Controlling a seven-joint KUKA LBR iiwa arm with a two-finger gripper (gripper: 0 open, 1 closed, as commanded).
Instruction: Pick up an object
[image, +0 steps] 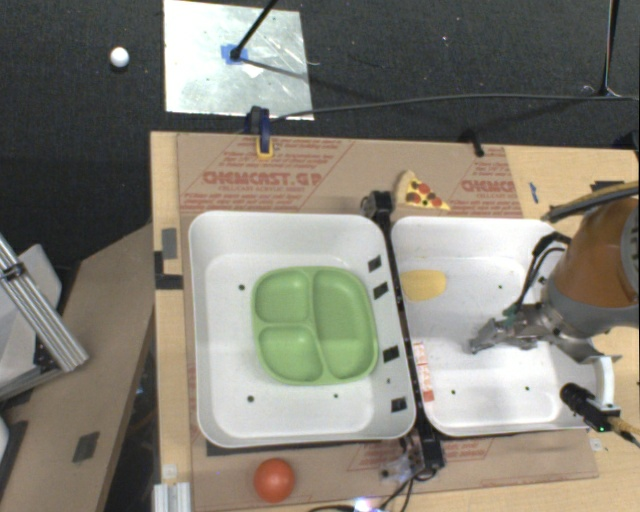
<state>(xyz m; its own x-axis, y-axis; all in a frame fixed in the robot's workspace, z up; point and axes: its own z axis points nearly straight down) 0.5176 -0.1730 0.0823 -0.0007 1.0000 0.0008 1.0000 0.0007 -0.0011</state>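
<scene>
Ignoring the red ball (274, 478) on the near bench edge, steer the gripper (490, 338), jaw state impossible to tell, low in the right bin (500, 405), left and far toward the yellow piece (423, 285) by that bin's left wall, centring over it before closing.

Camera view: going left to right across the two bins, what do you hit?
Left white bin → green divided plastic plate → black clips along the seam between the bins → flat yellow oval object in the right white bin → grey two-finger gripper → orange band of the arm.
</scene>
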